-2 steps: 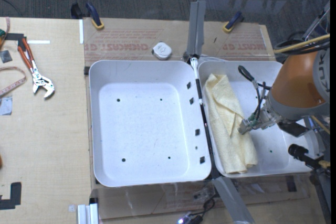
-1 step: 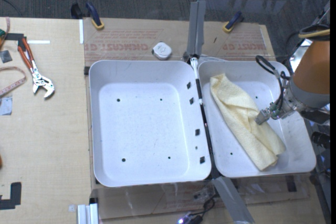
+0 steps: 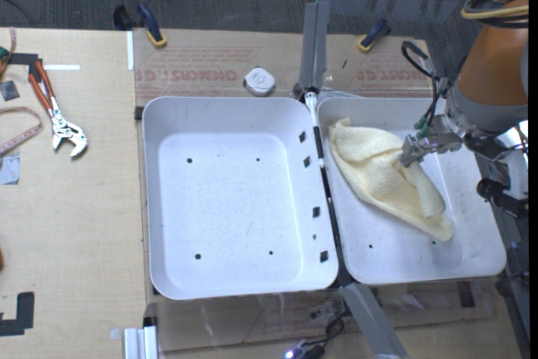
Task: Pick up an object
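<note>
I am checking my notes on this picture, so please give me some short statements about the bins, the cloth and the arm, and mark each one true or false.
1. The cream cloth lies in the right bin. True.
2. The cloth is folded into a neat square. False: it is crumpled and stretches at a slant across the bin.
3. The tool is at the cloth, on its upper right part. True.
4. The arm's tool is over the left bin. False: it is over the right bin.
5. An adjustable wrench lies on the bench, left of both bins. True.
6. The wrench lies inside the left bin. False: it is outside, on the wooden bench top.
</note>
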`<state>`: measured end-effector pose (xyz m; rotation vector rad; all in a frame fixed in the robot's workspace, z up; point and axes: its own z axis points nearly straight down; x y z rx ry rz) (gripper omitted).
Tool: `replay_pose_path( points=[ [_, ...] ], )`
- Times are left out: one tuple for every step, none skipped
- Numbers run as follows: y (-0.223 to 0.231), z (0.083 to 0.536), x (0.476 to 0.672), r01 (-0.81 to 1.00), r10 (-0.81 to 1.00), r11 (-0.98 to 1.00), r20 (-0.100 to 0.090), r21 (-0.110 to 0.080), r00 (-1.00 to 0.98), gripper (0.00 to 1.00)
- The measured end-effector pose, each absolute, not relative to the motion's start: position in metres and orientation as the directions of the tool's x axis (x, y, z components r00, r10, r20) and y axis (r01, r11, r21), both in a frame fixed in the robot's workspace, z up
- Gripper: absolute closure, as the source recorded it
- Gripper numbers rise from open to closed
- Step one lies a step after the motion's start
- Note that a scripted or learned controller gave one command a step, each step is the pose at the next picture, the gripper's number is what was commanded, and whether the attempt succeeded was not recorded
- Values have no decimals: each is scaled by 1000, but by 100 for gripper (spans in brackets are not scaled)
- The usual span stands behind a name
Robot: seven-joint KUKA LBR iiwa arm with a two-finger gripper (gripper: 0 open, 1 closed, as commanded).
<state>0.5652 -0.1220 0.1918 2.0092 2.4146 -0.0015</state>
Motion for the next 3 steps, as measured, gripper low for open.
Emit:
replay_pose_path(
  points=[
    [-141, 271, 552, 965, 965, 263, -2, -1, -263, 100],
    [-87, 258, 621, 981, 981, 195, -1, -2, -195, 100],
    [-104, 322, 615, 835, 835, 550, -3, 0, -550, 100]
  ],
)
